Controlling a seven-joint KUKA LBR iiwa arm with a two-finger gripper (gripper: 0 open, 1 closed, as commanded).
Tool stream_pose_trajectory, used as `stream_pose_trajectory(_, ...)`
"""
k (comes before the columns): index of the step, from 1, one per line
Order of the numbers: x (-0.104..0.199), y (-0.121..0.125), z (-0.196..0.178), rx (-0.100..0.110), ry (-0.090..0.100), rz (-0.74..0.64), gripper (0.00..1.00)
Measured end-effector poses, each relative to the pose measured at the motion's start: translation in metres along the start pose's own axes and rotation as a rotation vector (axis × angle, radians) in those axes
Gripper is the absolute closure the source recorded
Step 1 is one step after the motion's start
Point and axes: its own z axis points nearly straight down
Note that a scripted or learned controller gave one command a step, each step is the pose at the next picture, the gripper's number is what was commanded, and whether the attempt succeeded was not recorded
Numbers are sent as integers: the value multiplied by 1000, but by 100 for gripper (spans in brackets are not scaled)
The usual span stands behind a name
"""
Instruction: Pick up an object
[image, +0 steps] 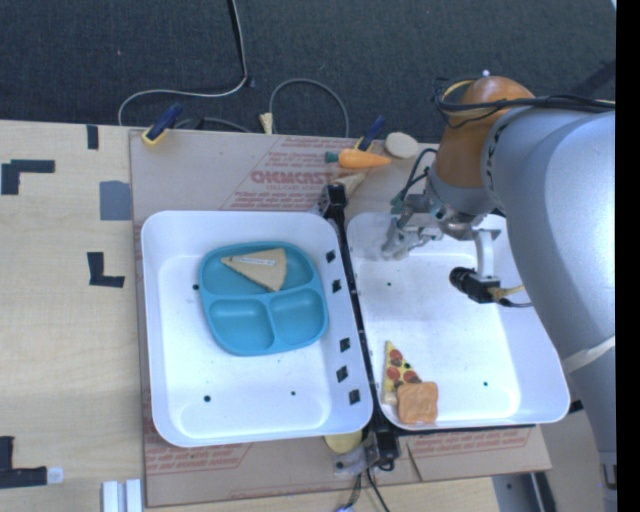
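Note:
My gripper (397, 241) hangs over the far left corner of the right bin (500, 350), pointing down, with nothing seen in it. A toy pizza slice (397, 367) and an orange-brown toast-like piece (418, 403) lie together at that bin's near left corner, well away from the gripper. In the left bin (170, 330) sits a blue divided plate (240, 325) carrying a tan wedge of bread (258, 267) in its far compartment.
A black divider (345, 300) runs between the two bins. Beyond the bins on the cardboard lie a toy carrot (362, 158) and a pale egg-shaped thing (402, 145). A yellowish object (345, 440) sits below the bins' front edge.

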Motion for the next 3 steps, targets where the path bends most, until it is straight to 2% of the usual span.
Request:
stream_pose_trajectory(1,70,-89,-82,6,8,1,100)
stream_pose_trajectory(2,67,-85,-79,3,6,3,0)
stream_pose_trajectory(3,58,-180,-79,9,7,8,0)
